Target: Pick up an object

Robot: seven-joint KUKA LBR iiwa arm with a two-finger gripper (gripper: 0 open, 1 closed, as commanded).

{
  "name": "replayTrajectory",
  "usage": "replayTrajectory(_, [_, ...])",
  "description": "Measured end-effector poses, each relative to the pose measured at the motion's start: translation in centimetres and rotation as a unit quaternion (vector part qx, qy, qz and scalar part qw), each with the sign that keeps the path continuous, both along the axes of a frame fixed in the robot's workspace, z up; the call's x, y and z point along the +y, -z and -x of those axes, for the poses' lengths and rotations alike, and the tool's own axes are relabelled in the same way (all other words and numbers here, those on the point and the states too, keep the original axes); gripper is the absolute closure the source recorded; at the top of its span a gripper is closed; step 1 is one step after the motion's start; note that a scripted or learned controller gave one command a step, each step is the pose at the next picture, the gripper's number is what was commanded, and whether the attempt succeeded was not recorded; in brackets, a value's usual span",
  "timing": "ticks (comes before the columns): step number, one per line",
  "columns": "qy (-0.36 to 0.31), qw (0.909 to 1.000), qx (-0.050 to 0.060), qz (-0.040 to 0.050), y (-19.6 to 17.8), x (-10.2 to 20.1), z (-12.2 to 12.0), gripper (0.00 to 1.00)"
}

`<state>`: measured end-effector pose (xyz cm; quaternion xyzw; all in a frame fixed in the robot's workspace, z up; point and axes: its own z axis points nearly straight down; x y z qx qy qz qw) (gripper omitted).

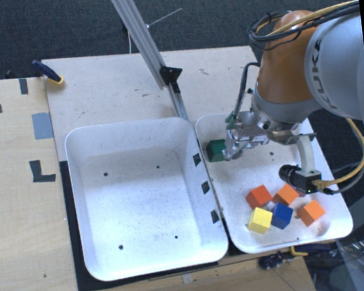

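Sitting on left: big white bin [142, 199]. Right bin [336, 221] next to it. Green block [217, 149] near right bin's top left corner, touching claw [232, 148]. Claw state: cannot tell. Lower down: orange blocks [259, 196], yellow block [260, 220], blue block [282, 215] bunched together.

"kuka" lettering, partly cut off, on the grey arm [336, 57]

Right bin [336, 224]: arm [304, 67] overhangs upper half; green block [217, 149] by left wall; five blocks [281, 212] clustered at lower end. Left bin [82, 187]: floor open, slanted metal pole [146, 44] above top edge.
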<state>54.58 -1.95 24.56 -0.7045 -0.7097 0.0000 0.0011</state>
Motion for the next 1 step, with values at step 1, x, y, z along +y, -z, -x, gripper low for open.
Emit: replayTrajectory(1, [0.0,1.0,0.001,0.0003,0.97,6.29,-0.13,1.0])
